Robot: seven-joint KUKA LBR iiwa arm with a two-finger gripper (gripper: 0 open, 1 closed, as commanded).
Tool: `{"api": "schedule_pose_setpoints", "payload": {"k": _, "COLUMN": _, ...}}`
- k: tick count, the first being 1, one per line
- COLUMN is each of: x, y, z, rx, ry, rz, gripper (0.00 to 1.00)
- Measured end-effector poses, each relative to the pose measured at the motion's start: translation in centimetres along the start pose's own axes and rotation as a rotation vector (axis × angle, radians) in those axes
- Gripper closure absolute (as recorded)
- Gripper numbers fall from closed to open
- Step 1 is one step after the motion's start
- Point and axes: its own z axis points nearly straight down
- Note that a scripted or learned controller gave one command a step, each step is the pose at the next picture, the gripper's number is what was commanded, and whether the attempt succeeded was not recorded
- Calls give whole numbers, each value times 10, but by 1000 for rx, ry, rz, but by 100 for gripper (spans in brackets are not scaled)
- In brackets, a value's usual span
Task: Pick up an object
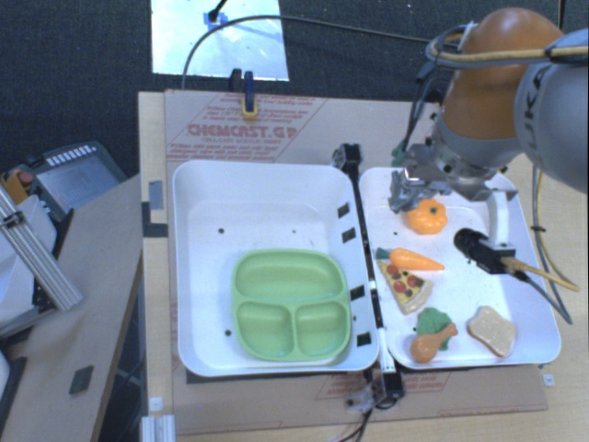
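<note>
Arm (515, 72) cut off at right and top edges, gripper (405, 191) fingertips blurred, opening unreadable, back of the right bin (543, 339) hidden under the wrist, grey device (69, 178) and metal rail (37, 256) cropped at left edge.

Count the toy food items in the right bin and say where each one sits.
5. The pumpkin lies by the gripper, the carrot mid-bin, the pizza slice below it, the drumstick and bread slice near the front. The arm may hide more.
</note>
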Motion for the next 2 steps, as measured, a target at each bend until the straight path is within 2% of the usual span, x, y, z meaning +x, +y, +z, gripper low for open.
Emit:
{"api": "schedule_pose_setpoints", "payload": {"k": 1, "x": 48, "y": 18, "z": 21, "rx": 0, "ry": 0, "rz": 0, "gripper": 100}}
{"api": "schedule_pose_setpoints", "payload": {"k": 2, "x": 99, "y": 44, "z": 20, "rx": -1, "ry": 2, "rz": -1, "gripper": 100}}
